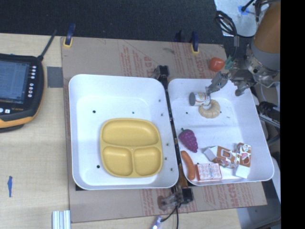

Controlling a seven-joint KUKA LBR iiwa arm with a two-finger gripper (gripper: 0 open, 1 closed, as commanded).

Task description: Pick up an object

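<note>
Toy can [200, 98] with a grey end lies on its side near the far edge of the right bin [248, 173], touching a tan bagel-shaped ring [209, 110] just on its near side, as the gripper [213, 87] of the grey-and-orange arm reaches down from the bin's far right corner; one dark finger [217, 82] slants toward the can's top, but whether the jaws stand apart or together cannot be told from this angle, and nothing can be seen held between them

Risk lies chiefly in the crowding: with the ring pressed against the can, a closing finger may land on the ring instead, or nudge the can so that it rolls toward the bin's far wall, since a cylinder on its side has little to stop it. A grip taken near one end would likely tip the can out on the lift

Other candidates wait along the bin's near edge: a purple bunch of grapes [188, 139] by the left wall, an orange sausage [187, 165] at the near left corner, a small pink carton [208, 172] beside it, and a jumble of printed boxes [233, 156] toward the near right corner. A yellow divided tray [131, 147] sits in the left bin [83, 92], well apart. A red ball [216, 63] rests on the bench beyond the far rim
</note>
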